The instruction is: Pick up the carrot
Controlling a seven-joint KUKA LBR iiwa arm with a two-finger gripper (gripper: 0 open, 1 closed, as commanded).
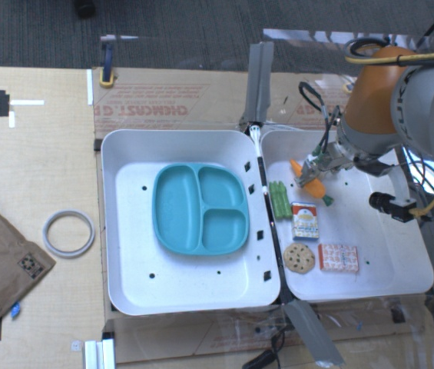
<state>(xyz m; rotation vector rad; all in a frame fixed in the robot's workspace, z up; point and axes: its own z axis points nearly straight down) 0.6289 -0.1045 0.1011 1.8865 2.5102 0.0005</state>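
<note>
Tool [314, 167] directly over carrot [313, 184] (touching)

left bin [124, 229]: holds divided plate [200, 207]
right bin [401, 260]: carrot [313, 181] far; cookie [299, 258] near
bench left: tape ring [68, 232]

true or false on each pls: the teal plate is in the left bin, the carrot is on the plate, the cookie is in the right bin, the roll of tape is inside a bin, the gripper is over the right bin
1. The teal plate lies in the left bin. True.
2. The carrot is on the plate. False: it lies in the right bin, at the gripper.
3. The cookie is in the right bin. True.
4. The roll of tape is inside a bin. False: it lies on the bench, left of both bins.
5. The gripper is over the right bin. True.
</note>
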